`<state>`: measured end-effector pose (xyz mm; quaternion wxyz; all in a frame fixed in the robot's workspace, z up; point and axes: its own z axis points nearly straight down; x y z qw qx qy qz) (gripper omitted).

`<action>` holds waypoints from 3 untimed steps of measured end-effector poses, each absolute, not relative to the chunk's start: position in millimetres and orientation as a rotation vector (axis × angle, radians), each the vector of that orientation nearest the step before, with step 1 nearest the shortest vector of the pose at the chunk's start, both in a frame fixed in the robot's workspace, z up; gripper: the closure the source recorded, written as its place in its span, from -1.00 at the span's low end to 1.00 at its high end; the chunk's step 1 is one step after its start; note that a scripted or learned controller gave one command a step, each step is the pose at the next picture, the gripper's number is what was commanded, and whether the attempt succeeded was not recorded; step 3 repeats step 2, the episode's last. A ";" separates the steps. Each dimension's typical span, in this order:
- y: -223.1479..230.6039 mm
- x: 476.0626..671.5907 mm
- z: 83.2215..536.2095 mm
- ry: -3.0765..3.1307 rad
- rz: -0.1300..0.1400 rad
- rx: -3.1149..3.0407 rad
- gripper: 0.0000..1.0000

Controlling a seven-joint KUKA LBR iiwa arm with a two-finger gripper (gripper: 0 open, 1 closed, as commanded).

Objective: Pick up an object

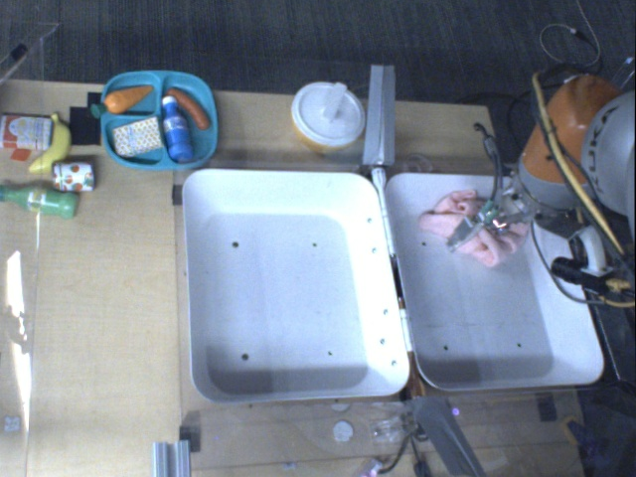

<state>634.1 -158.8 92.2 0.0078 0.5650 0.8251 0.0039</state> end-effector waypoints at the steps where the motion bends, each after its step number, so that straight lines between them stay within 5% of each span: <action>1: -159.4 637.2 105.2 2.570 0.015 1.757 1.00; 2: -66.8 643.9 185.6 2.542 0.005 1.839 1.00; 3: -66.8 643.9 185.6 2.542 0.005 1.839 1.00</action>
